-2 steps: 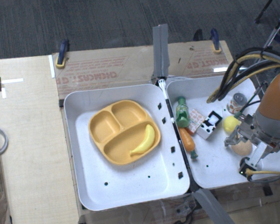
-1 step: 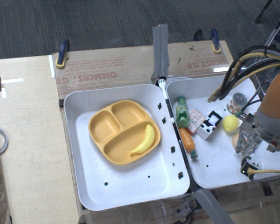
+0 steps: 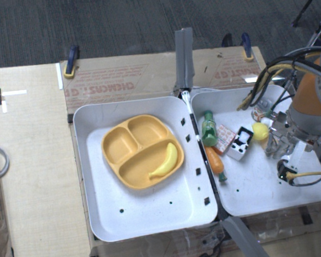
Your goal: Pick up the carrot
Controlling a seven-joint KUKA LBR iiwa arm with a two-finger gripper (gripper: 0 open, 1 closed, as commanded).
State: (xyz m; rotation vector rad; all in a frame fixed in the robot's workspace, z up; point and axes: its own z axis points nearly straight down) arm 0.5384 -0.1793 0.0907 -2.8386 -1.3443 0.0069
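Observation:
An orange carrot (image 3: 214,160) with a green tip lies against the left wall of the right bin (image 3: 261,200), just below a green bottle (image 3: 208,128). My gripper (image 3: 276,145) hangs over the right part of the same bin, well to the right of the carrot and apart from it. A yellow lemon (image 3: 260,131) sits just left of the gripper. Nothing is visible in the gripper's grasp.
A small white and black box (image 3: 240,143) and a red-patterned white packet (image 3: 225,137) lie between the carrot and the gripper. The left bin (image 3: 101,212) holds a yellow divided plate (image 3: 129,146) with a banana (image 3: 165,161). Black and yellow cables (image 3: 270,78) loop above the wrist.

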